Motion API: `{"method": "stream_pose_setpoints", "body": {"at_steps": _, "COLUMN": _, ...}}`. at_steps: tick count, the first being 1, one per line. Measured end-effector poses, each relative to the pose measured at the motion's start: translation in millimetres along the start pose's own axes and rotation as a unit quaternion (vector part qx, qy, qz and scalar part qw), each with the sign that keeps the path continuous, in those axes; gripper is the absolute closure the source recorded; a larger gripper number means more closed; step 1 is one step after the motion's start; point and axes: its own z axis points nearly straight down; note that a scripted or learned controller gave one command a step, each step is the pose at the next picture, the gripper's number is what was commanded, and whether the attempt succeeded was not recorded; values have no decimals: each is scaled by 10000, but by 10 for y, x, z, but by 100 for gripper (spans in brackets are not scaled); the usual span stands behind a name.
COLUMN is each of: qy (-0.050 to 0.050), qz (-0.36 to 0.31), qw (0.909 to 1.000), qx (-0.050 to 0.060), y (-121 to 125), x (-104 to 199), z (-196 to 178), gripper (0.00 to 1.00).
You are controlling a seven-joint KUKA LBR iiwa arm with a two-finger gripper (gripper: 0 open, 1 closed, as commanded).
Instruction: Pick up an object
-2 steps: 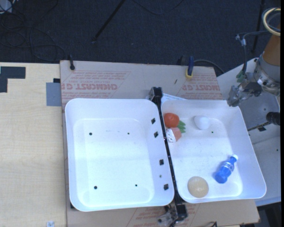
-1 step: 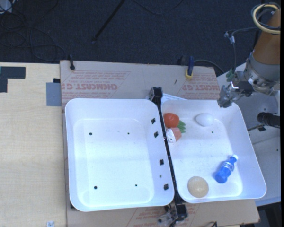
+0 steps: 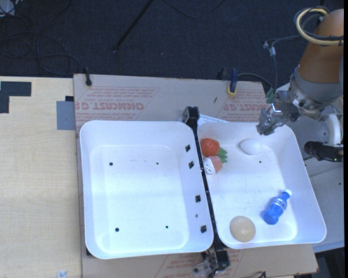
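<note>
My gripper (image 3: pixel 268 123) hangs over the far right corner of the right bin (image 3: pixel 304 181), just above and right of a white egg-shaped object (image 3: pixel 250 146); nothing shows between its fingers. An orange-red vegetable toy with green leaves (image 3: pixel 210 147) lies by the bin's left wall, with a pink and white piece (image 3: pixel 211 165) just below it. A blue bottle (image 3: pixel 275 208) lies near the bin's front right, and a tan round object (image 3: pixel 242 228) sits at the front.
The left bin (image 3: pixel 104 178) stands beside the right one, joined by a black divider with clamps (image 3: pixel 196 172). Cardboard (image 3: pixel 139 100) lies under both bins, with a wooden bench top to the left.
</note>
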Motion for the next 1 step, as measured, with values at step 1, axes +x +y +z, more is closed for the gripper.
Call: {"method": "stream_pose_setpoints", "body": {"at_steps": 1, "qy": 2, "qz": 0, "qw": 10000, "qx": 12, "y": -229, "x": 321, "z": 172, "gripper": 100}}
